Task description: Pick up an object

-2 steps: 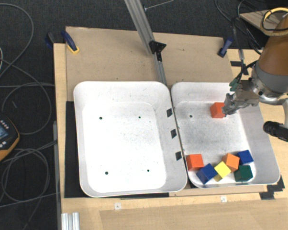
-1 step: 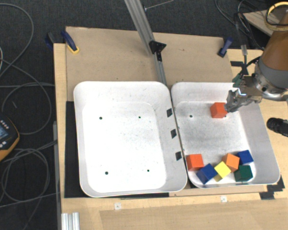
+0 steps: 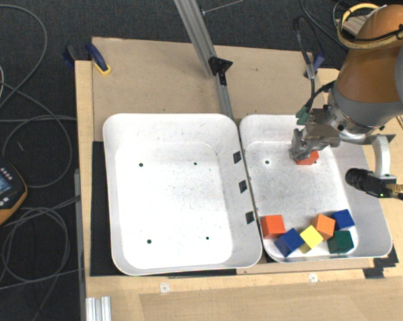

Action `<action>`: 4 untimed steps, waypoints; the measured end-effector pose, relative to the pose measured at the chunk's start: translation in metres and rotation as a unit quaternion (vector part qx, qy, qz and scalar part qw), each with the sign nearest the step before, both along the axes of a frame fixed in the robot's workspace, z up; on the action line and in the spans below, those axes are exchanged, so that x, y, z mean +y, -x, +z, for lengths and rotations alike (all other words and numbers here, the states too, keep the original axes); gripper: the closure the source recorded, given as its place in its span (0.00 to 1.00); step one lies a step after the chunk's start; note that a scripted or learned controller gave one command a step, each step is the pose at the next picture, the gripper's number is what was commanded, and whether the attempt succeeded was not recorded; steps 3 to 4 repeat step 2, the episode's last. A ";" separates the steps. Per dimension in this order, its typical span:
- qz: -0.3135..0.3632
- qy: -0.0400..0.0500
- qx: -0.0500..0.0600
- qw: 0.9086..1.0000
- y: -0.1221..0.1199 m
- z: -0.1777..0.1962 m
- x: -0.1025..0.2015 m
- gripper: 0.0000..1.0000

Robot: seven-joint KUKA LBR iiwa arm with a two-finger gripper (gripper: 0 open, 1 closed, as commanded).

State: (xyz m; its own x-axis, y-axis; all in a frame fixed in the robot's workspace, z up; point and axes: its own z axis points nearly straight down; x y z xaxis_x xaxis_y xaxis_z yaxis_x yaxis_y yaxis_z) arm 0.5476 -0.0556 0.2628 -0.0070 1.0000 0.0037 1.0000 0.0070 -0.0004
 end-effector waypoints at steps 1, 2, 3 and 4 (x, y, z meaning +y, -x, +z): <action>0.000 0.000 0.001 1.000 0.012 0.005 0.049 1.00; 0.000 0.000 0.002 1.000 0.031 -0.002 0.107 1.00; 0.000 0.000 0.002 1.000 0.031 -0.002 0.107 1.00; 0.000 0.000 0.002 1.000 0.031 -0.002 0.107 1.00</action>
